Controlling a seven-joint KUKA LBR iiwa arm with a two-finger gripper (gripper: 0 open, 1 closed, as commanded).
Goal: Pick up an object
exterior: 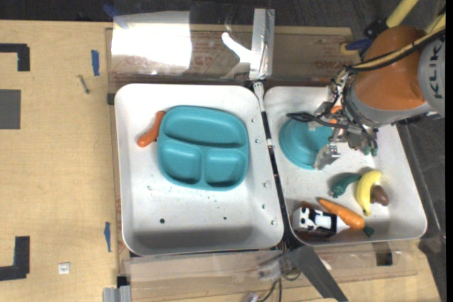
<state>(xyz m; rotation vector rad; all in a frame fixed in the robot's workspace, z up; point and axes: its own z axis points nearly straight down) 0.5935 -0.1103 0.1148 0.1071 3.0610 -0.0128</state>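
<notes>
The arm (407,74) runs off the edge at three o'clock, so most of it is cut away. Its wrist covers the right bin's (414,212) far corner at about one o'clock. The gripper (333,145) is a tangle of metal and wires over the teal bowl (299,141), hiding the bowl's right side. The orange sausage (148,132) slips partly under the teal tray (202,146) at nine o'clock. The small dark green thing (343,184) beside the banana (367,189) is too small to name.
</notes>
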